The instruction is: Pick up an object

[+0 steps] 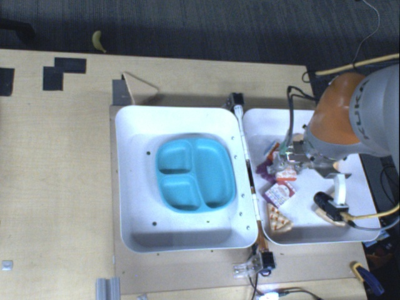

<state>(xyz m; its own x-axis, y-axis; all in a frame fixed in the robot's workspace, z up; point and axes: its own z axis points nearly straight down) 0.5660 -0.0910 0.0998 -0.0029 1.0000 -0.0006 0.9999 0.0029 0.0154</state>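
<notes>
The grey arm (375, 108) reaches in from the right, its orange band (334, 114) above the wrist, the end effector (286, 161) pointing down and leftward.

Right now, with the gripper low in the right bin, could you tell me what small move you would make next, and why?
Probably a short, straight lift to check the grasp. The gripper sits down among the small packets at the right bin's left side, and whether it has caught anything cannot be told until it rises.
</notes>
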